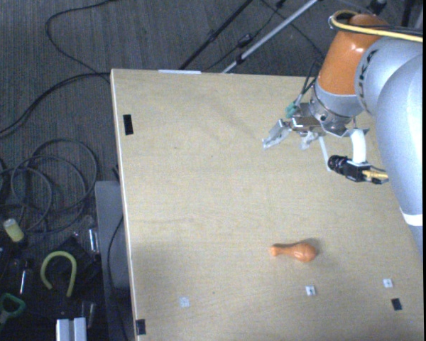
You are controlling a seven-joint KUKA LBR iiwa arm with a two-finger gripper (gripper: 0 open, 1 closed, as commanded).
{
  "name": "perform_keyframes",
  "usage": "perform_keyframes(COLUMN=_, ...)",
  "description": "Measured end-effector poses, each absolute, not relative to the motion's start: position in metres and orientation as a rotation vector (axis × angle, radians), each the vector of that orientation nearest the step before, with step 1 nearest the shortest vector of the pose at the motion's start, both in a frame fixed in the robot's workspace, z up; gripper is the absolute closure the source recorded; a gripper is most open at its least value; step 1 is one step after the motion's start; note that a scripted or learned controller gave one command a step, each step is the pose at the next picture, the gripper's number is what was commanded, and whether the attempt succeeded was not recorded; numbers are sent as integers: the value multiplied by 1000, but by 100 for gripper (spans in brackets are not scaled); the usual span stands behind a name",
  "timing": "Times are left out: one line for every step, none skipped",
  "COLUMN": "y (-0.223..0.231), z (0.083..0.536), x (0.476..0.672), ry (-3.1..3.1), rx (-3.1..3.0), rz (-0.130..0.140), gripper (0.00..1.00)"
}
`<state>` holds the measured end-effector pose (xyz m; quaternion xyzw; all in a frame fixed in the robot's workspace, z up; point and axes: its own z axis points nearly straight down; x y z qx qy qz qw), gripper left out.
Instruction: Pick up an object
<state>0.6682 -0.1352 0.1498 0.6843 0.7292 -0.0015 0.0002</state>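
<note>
A small orange pear-shaped object point(295, 251) lies on its side on the tan wooden bench top point(199, 190), toward the front right. My gripper point(290, 139) hangs over the back right part of the top, well behind the orange object and apart from it. Its two pale fingers are spread, and nothing sits between them. The grey arm with the orange band point(348, 55) comes in from the right.
Small white tags point(310, 290) and black marks point(128, 124) dot the top. The left edge of the top point(121, 212) drops to a carpeted floor with cables point(42, 183) and tools. Metal stand legs point(284, 20) cross behind the back edge.
</note>
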Motion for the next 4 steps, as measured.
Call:
perform_keyframes(y=-225, z=182, x=668, ry=2022, rx=2401, rz=-6, gripper=0)
perform_keyframes(y=-201, z=84, x=669, ry=2361, rx=2073, rz=-3, gripper=0)
perform_keyframes(y=-223, z=85, x=669, ry=2836, rx=1343, rz=0, gripper=0)
perform_keyframes(y=-222, z=95, x=670, ry=2832, rx=1344, rz=6, gripper=100)
